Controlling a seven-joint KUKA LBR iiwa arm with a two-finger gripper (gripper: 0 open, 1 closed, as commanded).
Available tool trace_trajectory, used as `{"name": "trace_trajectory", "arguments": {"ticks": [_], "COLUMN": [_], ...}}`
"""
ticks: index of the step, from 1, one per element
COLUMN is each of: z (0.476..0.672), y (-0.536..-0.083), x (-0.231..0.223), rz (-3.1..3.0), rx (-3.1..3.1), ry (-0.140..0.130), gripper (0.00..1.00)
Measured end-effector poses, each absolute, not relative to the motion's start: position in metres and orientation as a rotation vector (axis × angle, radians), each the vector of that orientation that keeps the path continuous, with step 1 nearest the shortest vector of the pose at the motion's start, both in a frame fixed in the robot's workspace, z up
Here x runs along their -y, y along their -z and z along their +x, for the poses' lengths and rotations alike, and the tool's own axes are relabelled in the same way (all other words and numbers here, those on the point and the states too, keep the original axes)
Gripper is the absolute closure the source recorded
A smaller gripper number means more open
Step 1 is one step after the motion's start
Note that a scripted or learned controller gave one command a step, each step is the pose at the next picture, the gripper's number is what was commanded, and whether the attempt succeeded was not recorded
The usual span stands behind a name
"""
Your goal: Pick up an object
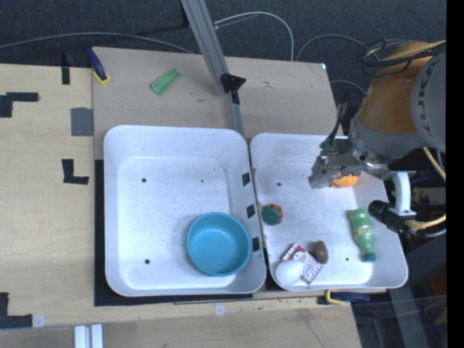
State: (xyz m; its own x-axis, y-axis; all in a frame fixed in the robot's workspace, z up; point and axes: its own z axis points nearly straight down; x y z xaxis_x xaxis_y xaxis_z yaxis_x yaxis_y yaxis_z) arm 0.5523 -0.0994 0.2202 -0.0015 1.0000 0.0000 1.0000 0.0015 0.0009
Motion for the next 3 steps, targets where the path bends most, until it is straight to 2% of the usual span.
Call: {"name": "trace_trajectory", "arguments": {"ticks": [2, 3], "z": [0.549, 0.542], "y": [-0.206, -0.216], "x": [-0.008, -0.071], "rz": [2.217, 2.214], "rx": [-2.231, -2.233], "ry": [0.001, 0.000], "gripper": [1.00, 1.00]}}
